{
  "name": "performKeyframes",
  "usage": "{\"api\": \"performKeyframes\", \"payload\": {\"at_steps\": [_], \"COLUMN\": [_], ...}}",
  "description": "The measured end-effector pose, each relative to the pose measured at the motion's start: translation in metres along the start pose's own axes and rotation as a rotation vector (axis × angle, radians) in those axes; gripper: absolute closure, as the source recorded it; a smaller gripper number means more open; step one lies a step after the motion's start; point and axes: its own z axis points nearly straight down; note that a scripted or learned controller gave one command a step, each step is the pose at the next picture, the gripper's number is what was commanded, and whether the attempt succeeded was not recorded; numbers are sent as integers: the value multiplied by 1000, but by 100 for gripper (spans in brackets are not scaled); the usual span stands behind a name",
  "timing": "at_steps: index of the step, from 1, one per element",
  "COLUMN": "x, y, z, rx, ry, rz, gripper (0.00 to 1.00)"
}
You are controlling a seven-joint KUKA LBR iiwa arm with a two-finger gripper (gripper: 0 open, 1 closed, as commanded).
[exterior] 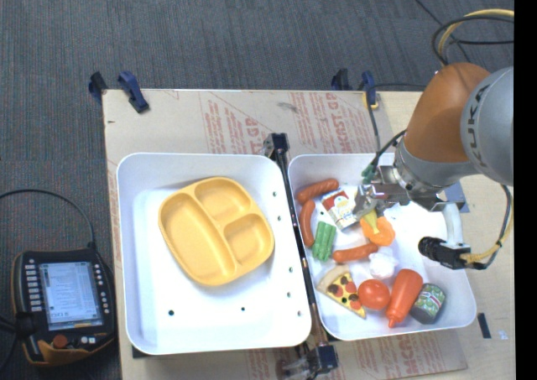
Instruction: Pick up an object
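While the gripper (372,207) hangs low over the right bin (466,290), just above an orange carrot-like toy (380,231) and beside a small red-and-white packet (339,207), I cannot tell how it is set. Around these lie two sausages (316,191), a green piece (324,240), a third sausage (356,252), a white lump (383,265), a pizza slice (343,288), a tomato (373,294), a red-orange bottle (403,295) and a dark can (428,304). To the left, the left bin (143,303) holds a yellow divided plate (216,230). A teach pendant (63,296) rests on the floor beside the tabletop (210,118)
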Motion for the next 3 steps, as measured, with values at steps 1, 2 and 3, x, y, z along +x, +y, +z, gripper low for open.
{"api": "performKeyframes", "payload": {"at_steps": [1, 2, 3], "x": [18, 21, 24], "y": [6, -47, -108], "z": [1, -23, -22], "rx": [-1, 0, 0], "ry": [0, 0, 1], "rz": [-2, 1, 1], "gripper": [100, 100, 100]}}
